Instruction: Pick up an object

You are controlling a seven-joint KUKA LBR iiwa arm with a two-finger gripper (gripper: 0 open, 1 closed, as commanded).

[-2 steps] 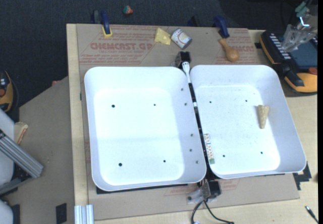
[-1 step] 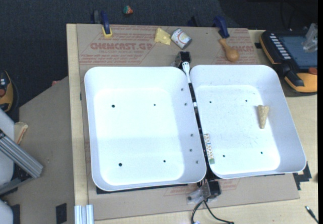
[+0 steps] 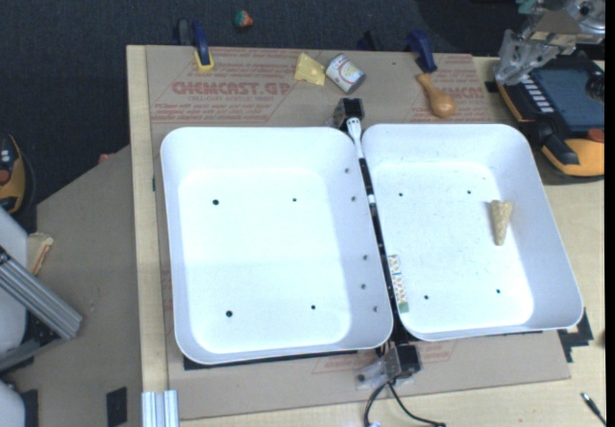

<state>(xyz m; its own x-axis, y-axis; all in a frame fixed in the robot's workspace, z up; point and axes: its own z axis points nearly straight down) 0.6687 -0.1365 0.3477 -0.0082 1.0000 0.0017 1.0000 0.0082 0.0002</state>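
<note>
While hand [image 3: 524, 50] waits upper right, grip state unclear: approach step; next, descend onto cone [image 3: 501, 220] in right bin [image 3: 452, 319].

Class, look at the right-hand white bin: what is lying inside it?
Inside the right bin lies one small tan cone-shaped object, near its right wall. Nothing covers the bin's floor.

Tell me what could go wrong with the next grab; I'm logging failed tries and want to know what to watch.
The only thing in the bins is a small tan cone, lying flat near the right bin's far wall, so the fingers may hit that wall or slide over it. The gripper sits up at the bench's top right corner, beyond the bins, so it has a long way to travel. Several small items lie on the board outside the bins.
</note>
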